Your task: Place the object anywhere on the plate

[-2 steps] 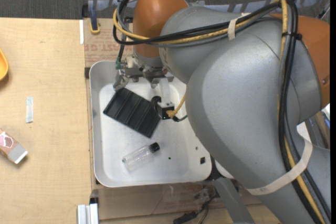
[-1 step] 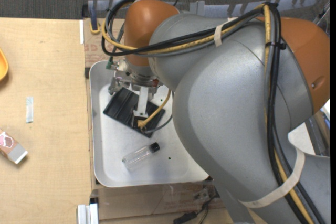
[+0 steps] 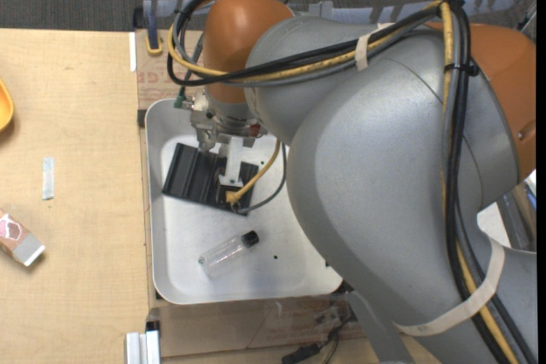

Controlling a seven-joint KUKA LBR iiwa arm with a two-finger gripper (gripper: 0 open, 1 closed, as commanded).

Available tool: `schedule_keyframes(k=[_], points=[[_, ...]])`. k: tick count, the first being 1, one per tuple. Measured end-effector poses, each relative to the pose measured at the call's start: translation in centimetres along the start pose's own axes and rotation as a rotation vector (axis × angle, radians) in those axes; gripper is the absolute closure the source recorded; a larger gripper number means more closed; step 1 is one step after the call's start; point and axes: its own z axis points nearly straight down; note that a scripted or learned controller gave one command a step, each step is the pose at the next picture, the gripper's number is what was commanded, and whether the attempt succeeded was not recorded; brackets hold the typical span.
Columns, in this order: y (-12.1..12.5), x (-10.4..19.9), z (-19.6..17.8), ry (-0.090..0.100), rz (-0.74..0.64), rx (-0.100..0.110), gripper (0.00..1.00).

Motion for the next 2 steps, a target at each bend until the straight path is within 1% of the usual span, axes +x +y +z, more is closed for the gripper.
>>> schedule_keyframes(k=[1,2], points=[[-11.61,-2.61,1.12,0.004,-0.133,0.004,1.00],[-11.56,-2.67,1.11,0.004,-0.133,0.004,0.00]])
